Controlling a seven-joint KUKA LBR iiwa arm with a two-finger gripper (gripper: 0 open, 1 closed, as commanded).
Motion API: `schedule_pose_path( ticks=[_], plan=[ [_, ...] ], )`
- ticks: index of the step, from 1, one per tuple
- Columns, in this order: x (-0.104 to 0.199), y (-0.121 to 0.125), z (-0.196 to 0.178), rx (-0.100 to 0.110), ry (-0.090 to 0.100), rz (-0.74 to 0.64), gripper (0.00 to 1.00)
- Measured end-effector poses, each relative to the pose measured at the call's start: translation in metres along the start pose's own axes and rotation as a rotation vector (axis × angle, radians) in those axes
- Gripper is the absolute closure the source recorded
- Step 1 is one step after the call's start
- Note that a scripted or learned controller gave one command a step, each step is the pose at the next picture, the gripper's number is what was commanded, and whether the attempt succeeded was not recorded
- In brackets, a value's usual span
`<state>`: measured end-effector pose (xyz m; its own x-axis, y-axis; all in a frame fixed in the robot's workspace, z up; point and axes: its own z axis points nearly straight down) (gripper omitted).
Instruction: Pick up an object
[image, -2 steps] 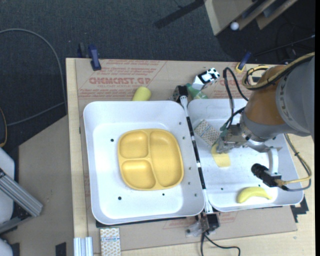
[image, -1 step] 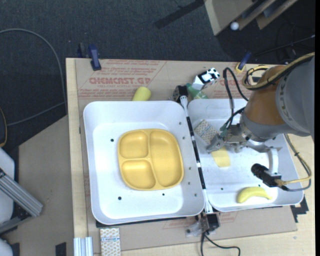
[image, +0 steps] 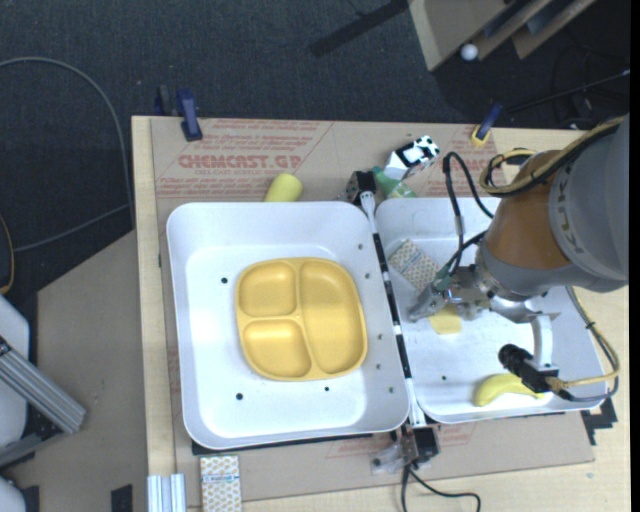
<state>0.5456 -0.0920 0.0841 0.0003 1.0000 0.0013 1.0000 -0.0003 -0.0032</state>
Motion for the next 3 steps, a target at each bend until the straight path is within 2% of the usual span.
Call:
schedule_pose_path(
  ticks=[1, 2, 3],
  plan=[
    [0.0, 0.001, -0.011, -0.004, -0.001, 0.0, 1.0],
    [0.0, 0.001, -0.011, -0.004, -0.001, 0.001, 0.0],
    [-0.014, -0.01, 0.0, 0.0, 0.0, 0.0, 0.0]
  ],
)
